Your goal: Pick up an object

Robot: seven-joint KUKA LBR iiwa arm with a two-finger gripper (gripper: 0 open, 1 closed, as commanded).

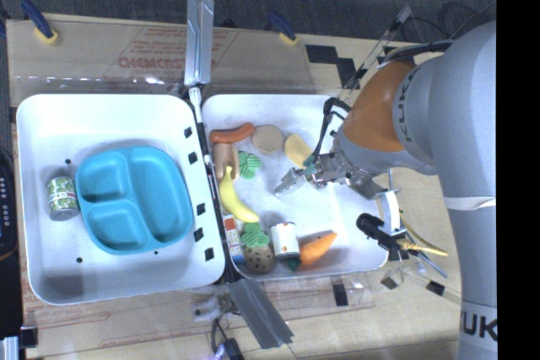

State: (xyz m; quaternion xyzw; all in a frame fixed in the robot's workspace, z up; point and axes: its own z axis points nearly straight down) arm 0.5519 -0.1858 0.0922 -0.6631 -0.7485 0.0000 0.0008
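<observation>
My gripper (289, 180) hangs over the bare middle of the right bin (354, 259), pointing left, open with nothing between its fingers. Around it lie a banana (234, 198) to the left, a green toy (249, 164), a hot dog (231, 133), a beige round piece (268, 138) and a yellow lump (297, 149) just above the gripper. Below it sit a white can (284, 239), an orange carrot (316, 247) and a brown die (258, 258). None of these touches the gripper.
The left bin (34, 265) holds a blue divided plate (133, 198) and a small green can (61, 196) by its left wall. A metal divider strip (199, 38) runs between the bins. The grey arm with its orange band (380, 110) covers the right bin's right side.
</observation>
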